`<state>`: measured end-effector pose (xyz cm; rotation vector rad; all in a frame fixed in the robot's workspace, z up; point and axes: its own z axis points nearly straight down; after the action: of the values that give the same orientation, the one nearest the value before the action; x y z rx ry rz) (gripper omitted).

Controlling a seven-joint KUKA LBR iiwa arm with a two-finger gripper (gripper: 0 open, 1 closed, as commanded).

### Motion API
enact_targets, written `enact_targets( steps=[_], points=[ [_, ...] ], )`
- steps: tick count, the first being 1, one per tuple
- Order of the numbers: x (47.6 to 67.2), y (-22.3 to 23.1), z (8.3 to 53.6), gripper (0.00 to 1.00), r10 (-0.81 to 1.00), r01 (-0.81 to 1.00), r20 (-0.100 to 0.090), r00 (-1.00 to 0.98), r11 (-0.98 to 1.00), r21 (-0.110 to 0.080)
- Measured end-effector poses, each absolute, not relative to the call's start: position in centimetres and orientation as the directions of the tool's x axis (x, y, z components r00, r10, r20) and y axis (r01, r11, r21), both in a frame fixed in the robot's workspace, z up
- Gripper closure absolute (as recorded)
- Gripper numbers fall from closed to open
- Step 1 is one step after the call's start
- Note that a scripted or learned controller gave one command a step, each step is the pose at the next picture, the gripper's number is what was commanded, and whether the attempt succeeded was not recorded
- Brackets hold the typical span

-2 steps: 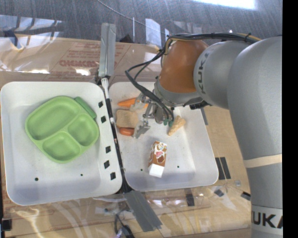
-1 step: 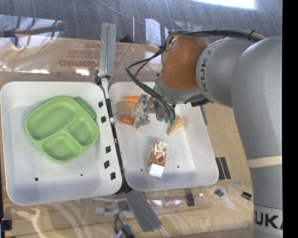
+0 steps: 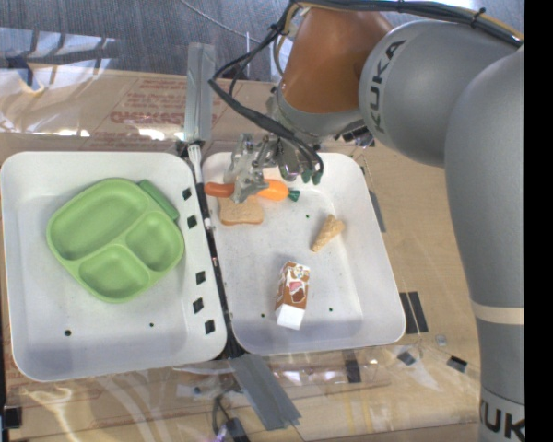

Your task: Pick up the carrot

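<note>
Carrot (image 3: 258, 190) lies at the right bin's (image 3: 369, 247) far-left corner, touching the bread slice (image 3: 241, 213). Gripper (image 3: 250, 178) sits directly over the carrot's middle; grasp cannot be judged from here. Advisable: close across the narrow width, lift straight, clear of bread. "KUKA" reads on the arm (image 3: 424, 90).

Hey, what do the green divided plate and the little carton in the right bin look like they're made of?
Green plate: likely moulded plastic, matte, going by its uniform colour and soft rounded dividers. Carton: probably printed paperboard, with brown and white graphics and folded box edges, though it could be a plastic toy replica.
</note>
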<state>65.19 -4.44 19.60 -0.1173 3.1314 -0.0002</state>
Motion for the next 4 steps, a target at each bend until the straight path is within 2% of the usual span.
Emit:
enact_targets(
  steps=[1, 2, 3, 4],
  points=[
    [65.8, -2.1, 25.5, 1.0, -0.573, -0.573, -0.005, -0.819, 0.819, -0.003],
    [57.3, 2.6, 25.9, 1.0, -0.799, -0.799, -0.001, -0.602, 0.602, 0.0],
    [61.8, 6.3, 26.1, 1.0, -0.862, -0.862, -0.002, -0.508, 0.508, -0.001],
    [60.9, 7.8, 23.0, 1.0, -1.0, -1.0, -0.001, -0.014, 0.014, 0.002]
  ],
)
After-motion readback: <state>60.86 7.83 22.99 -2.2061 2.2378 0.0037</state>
